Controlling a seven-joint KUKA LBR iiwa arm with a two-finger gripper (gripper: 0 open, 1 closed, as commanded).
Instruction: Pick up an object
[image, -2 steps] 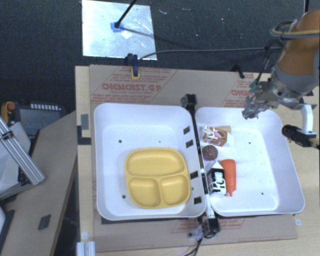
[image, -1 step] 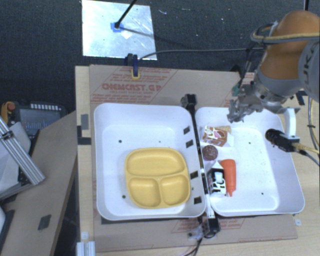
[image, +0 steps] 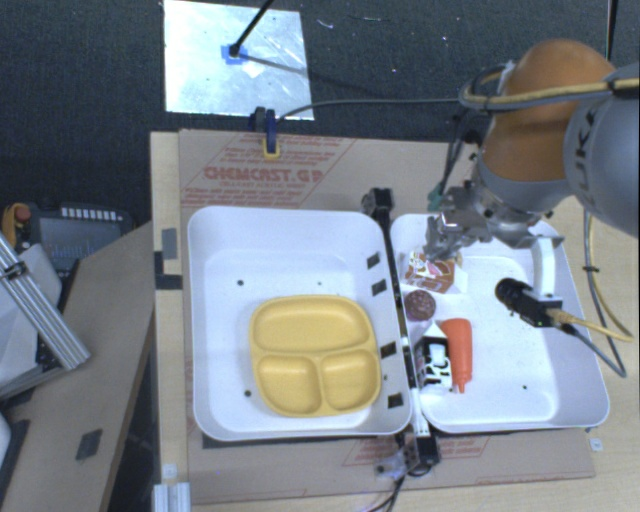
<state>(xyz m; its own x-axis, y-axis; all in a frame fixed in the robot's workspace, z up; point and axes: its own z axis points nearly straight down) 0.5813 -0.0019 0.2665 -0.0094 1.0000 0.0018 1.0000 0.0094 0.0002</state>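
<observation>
On the left of the cardboard-covered surface (image: 270, 170), the left bin (image: 200, 330) carried a single yellow compartment plate (image: 313, 355), lying flat and right way up toward the bin's near right corner. It was broad and low, a poor thing for a pinch, which may be why the arm worked elsewhere.

Just across the divide, the right bin (image: 560, 400) held the small items, bunched along its left side. Nearest the camera lay a black-and-white printed piece (image: 434, 362), touching an orange toy carrot (image: 458, 350) that pointed roughly along the bin's length. Beyond them sat a dark round disc (image: 420, 305), and just behind it a crumpled red-and-white snack packet (image: 430, 270).

The gripper (image: 442, 238) hung directly over the far edge of that packet, seemingly at or very near it, with the orange-banded arm (image: 545, 110) reaching in from the right and pointing it downward. That made the packet the likely object to be picked. Whether the gripper was wide, narrow or closed on anything could not be told, as the wrist hid its tip from above. Nothing was visibly lifted.
</observation>
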